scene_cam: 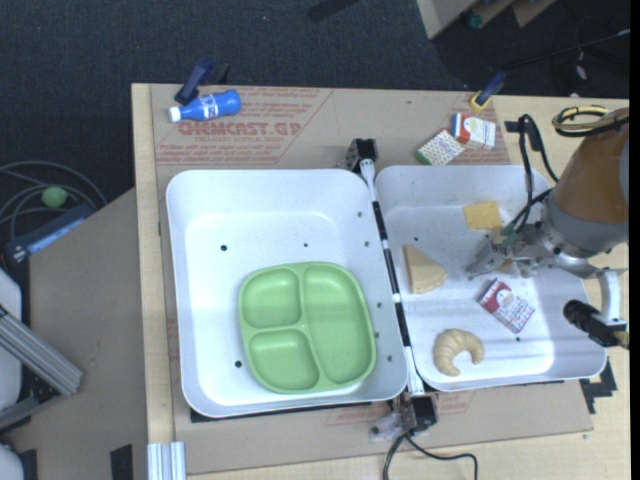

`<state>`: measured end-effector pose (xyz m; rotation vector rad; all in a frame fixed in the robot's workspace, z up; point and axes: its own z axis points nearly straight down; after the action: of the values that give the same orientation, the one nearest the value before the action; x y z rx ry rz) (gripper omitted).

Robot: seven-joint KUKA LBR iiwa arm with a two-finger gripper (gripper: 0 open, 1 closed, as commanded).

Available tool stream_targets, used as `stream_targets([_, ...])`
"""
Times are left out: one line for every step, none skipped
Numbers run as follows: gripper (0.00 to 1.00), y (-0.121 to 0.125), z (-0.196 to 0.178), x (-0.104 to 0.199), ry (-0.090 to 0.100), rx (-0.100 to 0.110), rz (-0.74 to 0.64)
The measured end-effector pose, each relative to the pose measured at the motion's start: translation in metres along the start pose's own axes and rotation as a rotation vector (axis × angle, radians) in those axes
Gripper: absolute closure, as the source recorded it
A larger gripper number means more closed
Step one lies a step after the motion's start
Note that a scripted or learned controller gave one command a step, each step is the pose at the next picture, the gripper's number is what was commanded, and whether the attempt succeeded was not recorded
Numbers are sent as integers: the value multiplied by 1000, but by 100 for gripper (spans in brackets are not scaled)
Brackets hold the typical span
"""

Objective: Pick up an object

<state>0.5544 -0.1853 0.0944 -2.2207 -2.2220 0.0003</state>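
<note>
While the gripper (497,255) hovers low near the right bin's (440,183) far right wall, grip state indiscernible, a clean pick means centring over the red-and-white carton (508,304) just beside it before descending.

We see two white bins (200,208) of smooth, slightly glossy plastic, one holding a matt green plastic plate (305,325). The bench (300,118) looks like bare, matt wood, and the croissant (457,349) has a dull, browned surface.
</note>
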Motion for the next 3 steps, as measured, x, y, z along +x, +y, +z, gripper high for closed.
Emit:
stream_targets([0, -42, 10, -6, 1, 2, 1])
stream_targets([100, -41, 0, -5, 0, -1, 1])
stream_targets([100, 5, 2, 54, 0, -2, -2])
